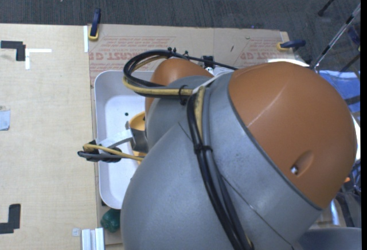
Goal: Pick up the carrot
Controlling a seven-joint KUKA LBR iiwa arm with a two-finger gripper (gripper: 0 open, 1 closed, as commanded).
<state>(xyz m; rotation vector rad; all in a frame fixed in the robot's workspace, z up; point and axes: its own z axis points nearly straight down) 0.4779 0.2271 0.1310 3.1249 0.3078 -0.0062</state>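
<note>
We see the grey arm with orange joint caps [246, 151] covering most of the shallow white plastic bin [109, 100]. A small orange shape [137, 123], possibly the carrot, shows at the arm's 9 o'clock edge inside the bin. A green object [110, 219] lies at 7 o'clock, just outside the bin, on the pale wooden worktop [40, 157].
</note>
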